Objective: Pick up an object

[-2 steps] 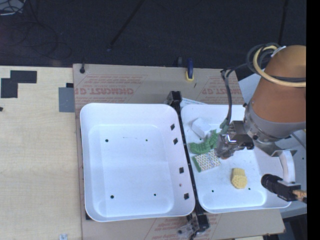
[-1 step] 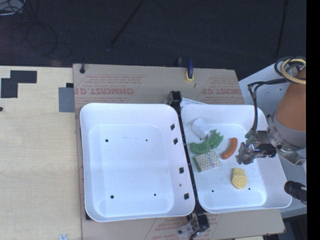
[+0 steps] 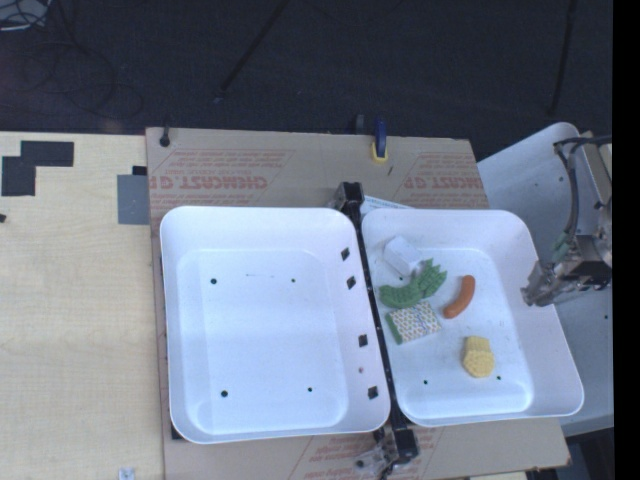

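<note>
Two shallow white bins are sitting side by side on a brown cardboard sheet covering the surface. Nearest the viewer, in the right bin, one round yellow piece is lying close to the front wall. Just beyond it, one patterned white-and-green square is resting beside one orange sausage-shaped piece. One green leafy piece is touching the square's far edge, and one small white block is lying farthest back. The left bin is standing beside it. The gripper is hovering outside the right bin's right wall, well apart from the orange piece; whether it is open or closed cannot be told.
</note>
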### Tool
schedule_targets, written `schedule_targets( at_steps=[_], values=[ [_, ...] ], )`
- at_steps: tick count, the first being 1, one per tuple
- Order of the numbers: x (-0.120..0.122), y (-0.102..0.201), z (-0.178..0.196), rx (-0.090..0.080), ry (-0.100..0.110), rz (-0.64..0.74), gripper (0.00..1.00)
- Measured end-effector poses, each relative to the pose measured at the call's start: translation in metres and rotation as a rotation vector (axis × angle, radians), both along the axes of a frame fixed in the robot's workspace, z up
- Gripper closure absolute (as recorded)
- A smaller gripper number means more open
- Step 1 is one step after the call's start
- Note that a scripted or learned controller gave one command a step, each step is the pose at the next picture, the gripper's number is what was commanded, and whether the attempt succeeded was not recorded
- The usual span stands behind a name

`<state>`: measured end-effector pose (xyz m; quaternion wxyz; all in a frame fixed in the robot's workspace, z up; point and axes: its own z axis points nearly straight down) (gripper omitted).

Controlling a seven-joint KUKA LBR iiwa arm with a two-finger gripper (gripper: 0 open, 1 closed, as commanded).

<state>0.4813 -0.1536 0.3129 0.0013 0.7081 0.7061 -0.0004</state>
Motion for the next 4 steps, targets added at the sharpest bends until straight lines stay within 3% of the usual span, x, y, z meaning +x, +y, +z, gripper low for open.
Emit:
schedule_targets(
  at_steps=[1, 2, 3, 4],
  values=[
    [-0.008, -0.062, -0.124, 0.004, 0.012, -0.002, 1.0],
    [0.091, 0.011, -0.004, 0.0, -0.012, 0.013, 1.0],
    [0.027, 0.026, -0.033, 0.005, 0.008, 0.0, 1.0],
    [-0.007, -0.017, -0.113, 0.004, 0.007, 0.0, 1.0]
  ],
)
